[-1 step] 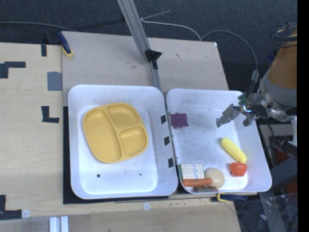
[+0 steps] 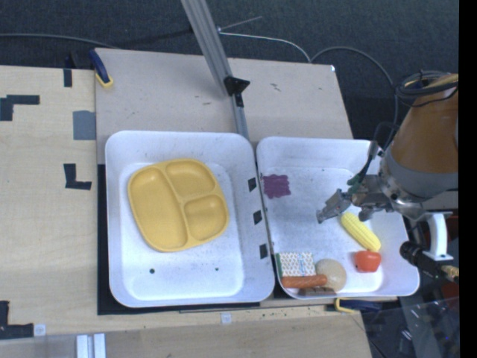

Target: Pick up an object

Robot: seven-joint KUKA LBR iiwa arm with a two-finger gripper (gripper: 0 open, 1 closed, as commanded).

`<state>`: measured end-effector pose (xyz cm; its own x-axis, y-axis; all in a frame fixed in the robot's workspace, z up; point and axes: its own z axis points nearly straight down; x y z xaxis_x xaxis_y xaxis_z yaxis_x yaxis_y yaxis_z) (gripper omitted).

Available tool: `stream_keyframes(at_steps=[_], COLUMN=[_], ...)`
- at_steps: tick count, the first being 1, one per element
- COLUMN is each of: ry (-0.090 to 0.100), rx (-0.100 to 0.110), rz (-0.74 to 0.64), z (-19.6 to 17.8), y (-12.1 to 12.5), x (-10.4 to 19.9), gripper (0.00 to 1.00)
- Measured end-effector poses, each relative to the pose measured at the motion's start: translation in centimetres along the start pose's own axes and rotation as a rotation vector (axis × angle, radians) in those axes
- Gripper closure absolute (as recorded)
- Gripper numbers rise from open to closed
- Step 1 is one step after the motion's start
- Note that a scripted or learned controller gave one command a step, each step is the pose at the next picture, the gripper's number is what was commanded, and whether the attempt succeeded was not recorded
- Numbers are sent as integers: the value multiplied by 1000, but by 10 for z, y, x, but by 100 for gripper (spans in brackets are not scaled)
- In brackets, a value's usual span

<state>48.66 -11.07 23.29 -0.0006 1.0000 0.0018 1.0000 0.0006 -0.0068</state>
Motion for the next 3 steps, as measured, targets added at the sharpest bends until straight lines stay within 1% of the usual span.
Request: stream_keyframes(at_steps=[1, 2, 3], ry=[-5, -6, -7], rx=[-17, -16, -15], rz=[-3, -1, 2], z=[-118, -236, -312], y=[72, 117, 140], x=[-3, -42, -79], gripper=[0, 0, 0])
